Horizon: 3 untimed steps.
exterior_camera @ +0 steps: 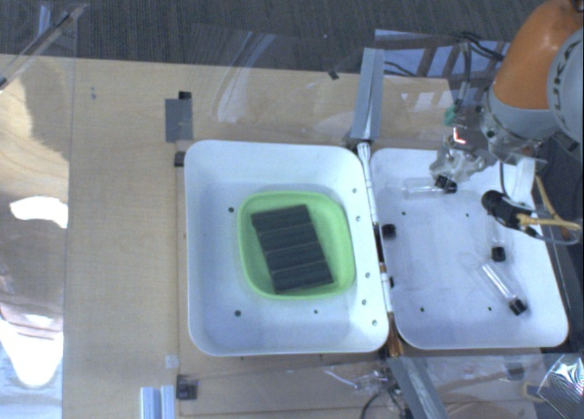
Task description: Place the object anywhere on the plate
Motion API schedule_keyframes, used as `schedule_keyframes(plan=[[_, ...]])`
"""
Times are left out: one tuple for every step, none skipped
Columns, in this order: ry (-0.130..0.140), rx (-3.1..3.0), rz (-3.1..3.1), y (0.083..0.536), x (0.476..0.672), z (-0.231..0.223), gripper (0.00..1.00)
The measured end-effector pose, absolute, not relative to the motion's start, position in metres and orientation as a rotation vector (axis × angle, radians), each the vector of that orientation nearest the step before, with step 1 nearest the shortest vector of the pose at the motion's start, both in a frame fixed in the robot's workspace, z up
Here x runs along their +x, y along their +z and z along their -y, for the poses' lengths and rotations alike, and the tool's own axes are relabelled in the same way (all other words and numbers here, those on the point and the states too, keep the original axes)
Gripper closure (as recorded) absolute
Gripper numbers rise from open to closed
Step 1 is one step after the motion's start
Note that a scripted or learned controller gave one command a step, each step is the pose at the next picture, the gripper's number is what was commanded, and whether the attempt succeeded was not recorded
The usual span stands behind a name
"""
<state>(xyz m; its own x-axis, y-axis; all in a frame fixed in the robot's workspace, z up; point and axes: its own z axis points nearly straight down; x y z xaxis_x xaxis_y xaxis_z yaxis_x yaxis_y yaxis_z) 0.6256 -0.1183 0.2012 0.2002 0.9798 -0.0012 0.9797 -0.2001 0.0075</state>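
A green plate (339,235) sits in the middle of the left bin (205,253). A dark grey ribbed block (291,248) lies flat on it, slightly askew. My gripper (452,171) hangs over the far part of the right bin (438,317), well to the right of the plate. A small clear tube with a black end (424,188) lies just below and to the left of the gripper; whether they touch is too small to tell.
The right bin holds a small black piece (387,230) near its left wall, another black piece (498,252) and a clear tube with a black cap (506,290) at the right. A grey metal post (368,98) stands behind the bins' shared edge.
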Motion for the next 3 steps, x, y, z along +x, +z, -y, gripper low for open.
schedule_keyframes(plan=[[0.004,2.433,-1.985,0.185,0.582,0.056,1.0],[0.005,2.349,-2.084,0.185,0.566,-0.028,1.0],[0.006,2.35,-2.083,0.185,0.566,-0.027,0.0]])
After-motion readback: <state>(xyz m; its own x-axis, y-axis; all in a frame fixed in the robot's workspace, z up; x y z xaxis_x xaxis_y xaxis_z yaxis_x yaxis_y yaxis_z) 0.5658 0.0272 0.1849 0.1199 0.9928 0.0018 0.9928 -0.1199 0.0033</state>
